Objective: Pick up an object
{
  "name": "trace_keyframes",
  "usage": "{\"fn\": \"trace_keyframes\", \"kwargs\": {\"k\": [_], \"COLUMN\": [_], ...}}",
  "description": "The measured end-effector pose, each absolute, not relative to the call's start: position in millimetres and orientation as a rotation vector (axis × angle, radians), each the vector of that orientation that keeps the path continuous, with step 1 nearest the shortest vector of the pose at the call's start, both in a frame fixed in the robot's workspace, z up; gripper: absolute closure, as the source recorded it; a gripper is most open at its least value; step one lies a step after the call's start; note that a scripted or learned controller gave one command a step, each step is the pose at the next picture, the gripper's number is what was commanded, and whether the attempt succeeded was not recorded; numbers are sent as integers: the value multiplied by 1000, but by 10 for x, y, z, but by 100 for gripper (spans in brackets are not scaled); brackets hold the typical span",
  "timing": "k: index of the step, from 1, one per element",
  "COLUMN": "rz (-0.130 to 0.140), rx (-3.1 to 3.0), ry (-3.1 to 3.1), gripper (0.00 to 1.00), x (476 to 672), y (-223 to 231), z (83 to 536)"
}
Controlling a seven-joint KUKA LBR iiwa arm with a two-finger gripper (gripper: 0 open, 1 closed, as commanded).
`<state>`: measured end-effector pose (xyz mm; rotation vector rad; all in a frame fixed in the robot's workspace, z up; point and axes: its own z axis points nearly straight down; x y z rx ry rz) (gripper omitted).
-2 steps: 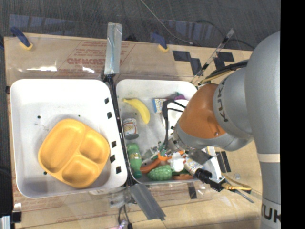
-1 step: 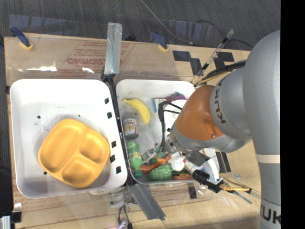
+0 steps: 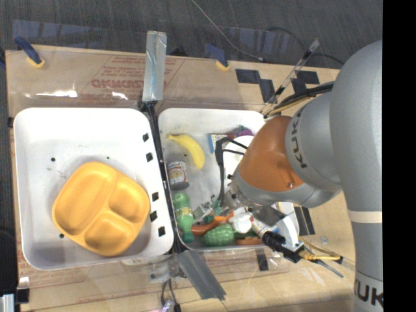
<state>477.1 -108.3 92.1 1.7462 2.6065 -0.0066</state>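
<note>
Green and orange toy food (image 3: 218, 234) lay heaped in the near part of the right bin (image 3: 195, 119), and the gripper (image 3: 229, 214) was down among it under the arm's orange band. Whether its jaws were open or shut could not be told. A banana (image 3: 188, 148) lay farther back; a yellow tray (image 3: 101, 207) sat in the left bin (image 3: 39, 125). Nothing looked lifted yet, so the pick seemed still to do.
</note>
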Motion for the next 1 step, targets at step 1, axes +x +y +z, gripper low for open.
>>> {"fn": "trace_keyframes", "kwargs": {"k": [1], "rz": [-8], "rx": [1812], "ry": [2559], "gripper": [0], "x": [4767], "y": [-1072], "z": [922]}}
